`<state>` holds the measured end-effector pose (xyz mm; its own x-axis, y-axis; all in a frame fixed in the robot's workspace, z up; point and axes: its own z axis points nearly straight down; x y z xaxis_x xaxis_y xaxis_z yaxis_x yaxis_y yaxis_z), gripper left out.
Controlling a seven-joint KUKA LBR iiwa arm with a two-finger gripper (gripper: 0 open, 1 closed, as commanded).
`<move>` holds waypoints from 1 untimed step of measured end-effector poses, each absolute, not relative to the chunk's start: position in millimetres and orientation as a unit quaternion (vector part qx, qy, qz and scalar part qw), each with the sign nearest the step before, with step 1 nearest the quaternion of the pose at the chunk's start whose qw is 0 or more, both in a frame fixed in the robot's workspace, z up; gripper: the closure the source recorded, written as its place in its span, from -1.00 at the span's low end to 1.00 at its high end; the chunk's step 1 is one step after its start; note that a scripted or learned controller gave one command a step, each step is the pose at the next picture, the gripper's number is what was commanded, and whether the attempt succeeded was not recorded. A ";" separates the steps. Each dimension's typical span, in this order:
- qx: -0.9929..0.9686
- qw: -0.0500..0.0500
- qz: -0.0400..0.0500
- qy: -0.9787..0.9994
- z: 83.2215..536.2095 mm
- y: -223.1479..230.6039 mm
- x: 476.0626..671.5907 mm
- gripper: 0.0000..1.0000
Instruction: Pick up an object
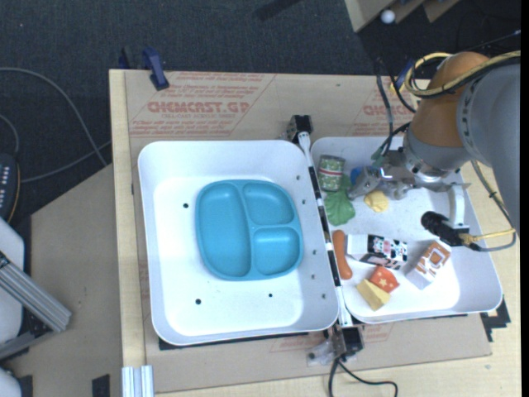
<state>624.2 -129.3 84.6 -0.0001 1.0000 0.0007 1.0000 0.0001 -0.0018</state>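
Note:
My gripper [387, 182] is low over the back of the right bin [479, 279], reaching in from the right. Just under its tip lies a small yellow object [377, 202], with a small blue object [359, 175] to its left. Further left stand a green-labelled can [331, 172] and a green leafy piece [339, 208]. Nearer the front lie an orange sausage [340, 255], a black-and-white patterned packet [387, 249], a white and orange carton [430, 263] and a yellow and red wedge [378, 287]. Nothing is seen held.
The left bin [165, 172] holds a blue divided plate [248, 227]. A raised divider [318, 213] separates the two bins. A cardboard sheet [198, 106] lies under both bins, with a blue clip [154, 68] at its back left corner.

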 end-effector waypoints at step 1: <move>-0.707 0.000 0.000 -0.708 95.2 -129.0 625.0 1.00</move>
